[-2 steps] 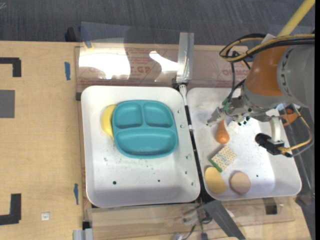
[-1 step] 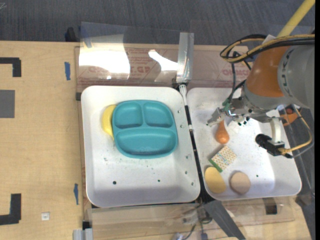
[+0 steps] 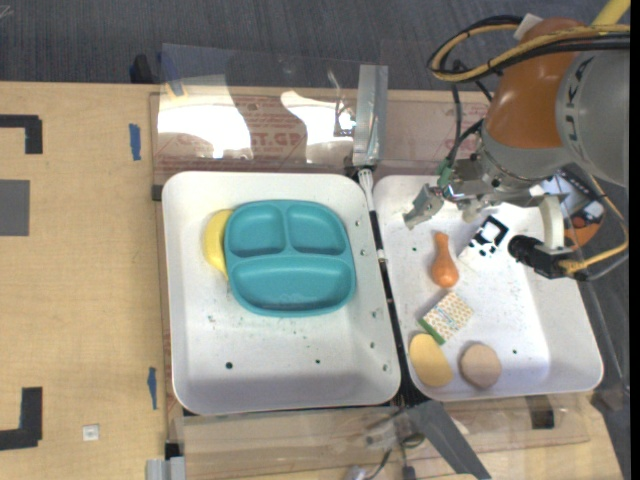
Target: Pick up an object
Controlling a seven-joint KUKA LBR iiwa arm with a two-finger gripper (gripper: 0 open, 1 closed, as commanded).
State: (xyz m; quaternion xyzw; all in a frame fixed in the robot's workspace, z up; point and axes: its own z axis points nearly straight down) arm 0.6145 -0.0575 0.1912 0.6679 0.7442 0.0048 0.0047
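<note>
Hovering over the upper part of the right bin [image 3: 560,363], my gripper [image 3: 432,204] is hanging near the divider between the two bins. From above I cannot tell how it is set, and nothing is showing in its grasp.

As I am judging it, the pick is not yet done: every candidate is lying on the bin floor, and the descent, the grasp and the lift are all left. Closest to me is the orange carrot-shaped toy [image 3: 443,258], just below my gripper, smooth and tapered, narrow end pointing up toward me. Below it lies a small flat packet [image 3: 447,316], speckled and pale with a green edge, probably thin and hard to get under. At the bin's lower edge sit a rounded yellow piece [image 3: 431,359] and a tan, egg-like ball [image 3: 480,364], side by side; both are looking smooth and likely to roll.

In the left bin [image 3: 190,368] a teal compartment tray [image 3: 290,255] of glossy moulded plastic is resting over a yellow object [image 3: 214,239] that peeks out at its left side. Both bins are white, shallow and lightly speckled with dirt.

I am reckoning the carrot toy to be my nearest and easiest target, given its narrow body.
</note>
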